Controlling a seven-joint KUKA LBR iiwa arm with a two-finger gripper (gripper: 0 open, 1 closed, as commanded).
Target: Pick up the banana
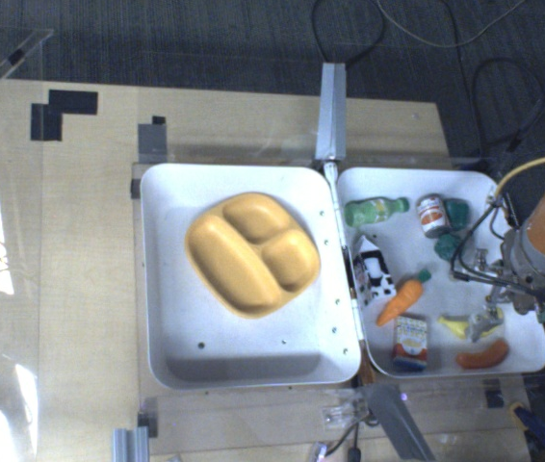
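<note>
White plastic makes up both shallow bins. The left bin (pixel 157 287), well away from the gripper on its far side, holds one thing: a yellow compartment plate (pixel 253 253) with three rounded wells, lying near the bin's middle.

The right bin (pixel 417 186) holds everything else. Along its back edge, well to the left of the gripper and beyond it, a green bottle (pixel 376 210) lies on its side, and next to it a small can (pixel 431 215) with a red label, then a green object (pixel 453 224) that I cannot identify. By the dividing wall sits a black-and-white carton (pixel 371 272), with an orange carrot (pixel 401 299) just beside it, green top pointing toward the gripper. Near the front wall a small juice box (pixel 410 342) stands left of the gripper.

The banana (pixel 456 327) lies just left of the gripper (pixel 487 327), touching or nearly touching its tips; it is small, pale yellow, and partly hidden by them, so only a short curved piece shows. A red sausage-shaped toy (pixel 481 356) lies just below the gripper at the front wall.

Whether the jaws are apart or together, I cannot tell. The grey arm (pixel 542 258) with its orange band reaches over the bin's right rim.
</note>
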